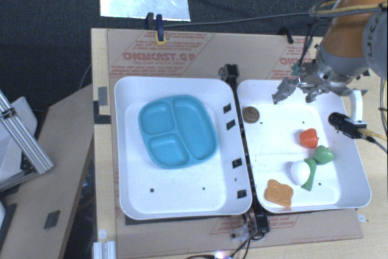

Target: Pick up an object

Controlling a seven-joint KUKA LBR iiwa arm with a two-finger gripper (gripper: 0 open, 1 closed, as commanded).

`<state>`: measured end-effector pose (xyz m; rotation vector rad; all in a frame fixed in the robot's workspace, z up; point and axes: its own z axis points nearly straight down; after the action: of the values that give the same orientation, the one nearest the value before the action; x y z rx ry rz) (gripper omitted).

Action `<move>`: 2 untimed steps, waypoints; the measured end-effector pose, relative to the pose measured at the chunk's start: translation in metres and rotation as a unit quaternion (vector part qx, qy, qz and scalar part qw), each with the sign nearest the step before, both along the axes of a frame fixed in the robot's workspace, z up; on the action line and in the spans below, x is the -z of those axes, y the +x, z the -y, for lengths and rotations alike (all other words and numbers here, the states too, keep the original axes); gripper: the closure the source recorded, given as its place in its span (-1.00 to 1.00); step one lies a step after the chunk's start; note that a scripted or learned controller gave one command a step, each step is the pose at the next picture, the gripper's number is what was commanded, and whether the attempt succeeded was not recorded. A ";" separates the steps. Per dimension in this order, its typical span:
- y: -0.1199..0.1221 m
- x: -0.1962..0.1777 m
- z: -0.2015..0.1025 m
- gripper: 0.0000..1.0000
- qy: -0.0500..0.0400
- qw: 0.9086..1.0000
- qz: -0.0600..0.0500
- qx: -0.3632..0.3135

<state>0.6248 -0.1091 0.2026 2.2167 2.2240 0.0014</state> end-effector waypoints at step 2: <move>-0.003 0.095 -0.011 -1.00 0.000 1.000 -0.002 -0.001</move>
<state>0.6220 -0.0980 0.1081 2.2177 2.2278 -0.0022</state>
